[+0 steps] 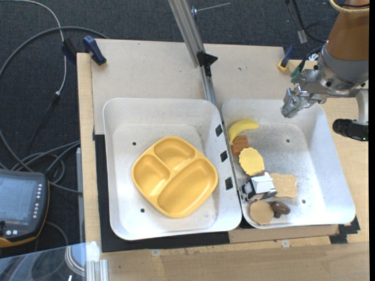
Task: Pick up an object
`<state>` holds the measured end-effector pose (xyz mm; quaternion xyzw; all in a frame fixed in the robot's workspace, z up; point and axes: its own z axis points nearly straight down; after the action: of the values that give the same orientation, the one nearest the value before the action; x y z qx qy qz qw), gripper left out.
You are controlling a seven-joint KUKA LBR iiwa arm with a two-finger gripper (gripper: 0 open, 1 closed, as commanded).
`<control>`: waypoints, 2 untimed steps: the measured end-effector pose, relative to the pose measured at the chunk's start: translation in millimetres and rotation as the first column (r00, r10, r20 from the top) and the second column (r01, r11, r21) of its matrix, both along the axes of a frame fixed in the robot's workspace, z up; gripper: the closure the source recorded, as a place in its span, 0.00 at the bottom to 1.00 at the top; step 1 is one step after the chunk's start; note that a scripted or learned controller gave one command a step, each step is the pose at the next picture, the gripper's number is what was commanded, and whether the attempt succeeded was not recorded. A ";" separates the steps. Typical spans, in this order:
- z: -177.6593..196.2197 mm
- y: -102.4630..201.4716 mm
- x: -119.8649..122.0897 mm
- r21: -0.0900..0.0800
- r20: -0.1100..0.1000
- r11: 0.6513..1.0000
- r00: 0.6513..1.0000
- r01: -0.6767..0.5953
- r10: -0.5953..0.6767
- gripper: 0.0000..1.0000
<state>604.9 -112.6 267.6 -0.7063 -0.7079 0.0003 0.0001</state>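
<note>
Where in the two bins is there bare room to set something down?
The right bin's floor is bare right of the banana, below the pincer. The left bin has strips around the yellow plate. Food crowds the right bin's left edge.

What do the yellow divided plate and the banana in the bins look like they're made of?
The yellow divided plate looks like moulded plastic: uniform colour, soft sheen, rounded compartment walls. The banana is probably plastic toy food, being smooth, evenly yellow and unblemished, though a real one can't be ruled out.
</note>
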 end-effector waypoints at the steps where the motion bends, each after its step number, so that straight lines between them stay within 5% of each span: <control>1: 26.0 17.0 -28.2 0.002 0.000 1.000 1.000 -0.001 0.001 1.00; 2: 38.1 71.0 -73.6 0.004 -0.002 1.000 1.000 -0.005 0.005 1.00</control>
<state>531.3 -41.6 305.7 -0.7045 -0.7097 -0.0004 0.0022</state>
